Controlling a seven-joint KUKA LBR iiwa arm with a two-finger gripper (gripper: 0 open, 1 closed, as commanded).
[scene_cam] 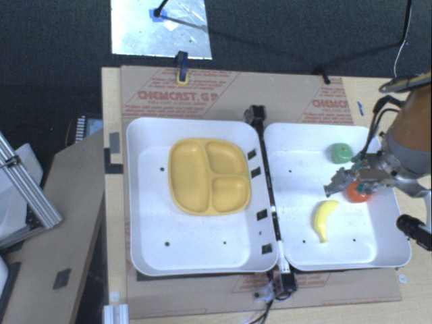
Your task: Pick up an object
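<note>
Looking down from the overhead camera, we've got two shallow white bins sitting side by side on the bench. The left bin (145,248) has a yellow divided plate (208,175) lying flat near its middle, three compartments showing. The right bin (297,248) is where the loose stuff is: a toy banana (324,220) lying toward the front, a small green object (341,152) near the back, and an orange-red round object (358,193) in between, over on the right side. The arm (412,137) reaches in from the right, and its gripper (347,179) sits low over the right bin, just beside that orange-red thing and partly overlapping it, with the green one a bit behind. We honestly can't tell how the jaws stand from this angle, the grey metal all blurs together. The banana lies apart from the gripper, nothing touching it.
</note>
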